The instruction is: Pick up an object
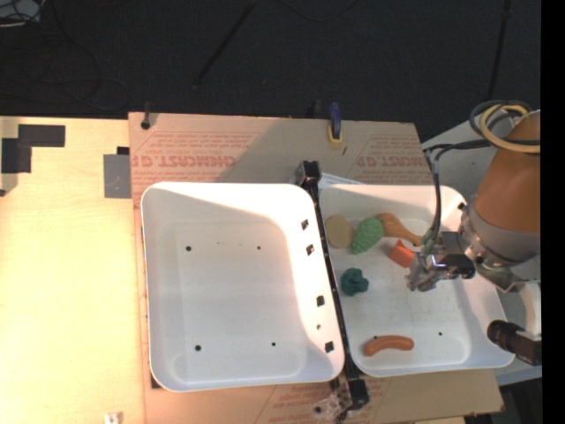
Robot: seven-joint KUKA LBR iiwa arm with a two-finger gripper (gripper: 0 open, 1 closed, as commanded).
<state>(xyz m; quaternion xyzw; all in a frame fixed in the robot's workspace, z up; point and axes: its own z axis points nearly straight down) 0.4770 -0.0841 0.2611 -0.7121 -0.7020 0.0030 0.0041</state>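
Over the right bin [477, 347], my claw [422, 278] hovers beside an orange block [402, 254]; whether it's spread, I cannot tell.

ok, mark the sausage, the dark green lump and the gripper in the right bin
sausage [389, 345], camera view, middle of its length
dark green lump [354, 281], camera view, its centre
gripper [422, 281], camera view, at its fingertips
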